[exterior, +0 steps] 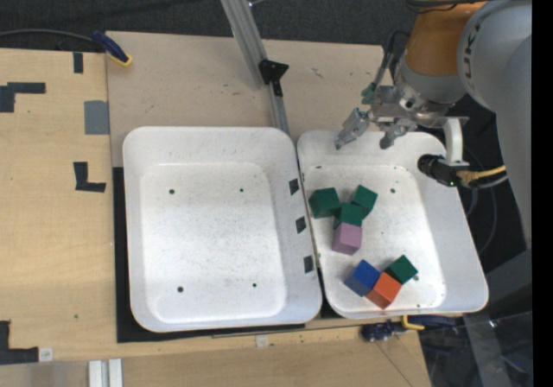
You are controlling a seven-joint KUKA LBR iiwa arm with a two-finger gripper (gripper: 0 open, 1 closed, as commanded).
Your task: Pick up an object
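Note:
My gripper [370, 136] hangs over the far rim of the right bin [449, 230], its two fingers spread apart and nothing between them. Below it in that bin lie three dark green cubes [325, 202], [365, 199], [351, 214] clustered with a purple cube [346, 237]. Nearer the front sit a blue cube [364, 276], an orange cube [385, 289] and another green cube [403, 269]. The gripper is clear of all of them, well above and behind the cluster.
The left bin [138, 230] stands beside the right one. A slanted metal pole [246, 27] runs down to the gap between the bins. A black cable connector [435, 168] hangs off the wrist over the right bin's far right corner.

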